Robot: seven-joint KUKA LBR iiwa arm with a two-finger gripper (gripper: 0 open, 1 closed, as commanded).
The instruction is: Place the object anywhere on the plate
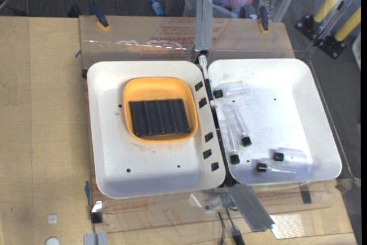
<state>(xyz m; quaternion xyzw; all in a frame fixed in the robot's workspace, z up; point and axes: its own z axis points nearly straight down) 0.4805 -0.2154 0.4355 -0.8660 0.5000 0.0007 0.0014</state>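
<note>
**Resting Vials, Waiting Plate**

Lying scattered across the right bin (298, 74), several clear vials with black caps (285, 156) cluster toward the lower centre of the frame. At centre left, the left bin (103, 123) holds an orange plate (133, 89) bearing a dark ribbed block (159, 117). Faint reddish print on the cardboard (172, 31) above is unreadable.

Left bin (109, 175): you see smooth white plastic with a soft sheen.
Right bin (321, 117): the same smooth white plastic.
Plate (137, 89): orange-yellow plastic, smooth, slightly glossy at the rim.
Black object (159, 117): matt black, ribbed in bars, lying on the plate.
Tubes (238, 123): clear, glossy plastic with black caps, around the right bin's 7 o'clock.
Desk (40, 123): pale wood, matt, fine-grained.
</note>
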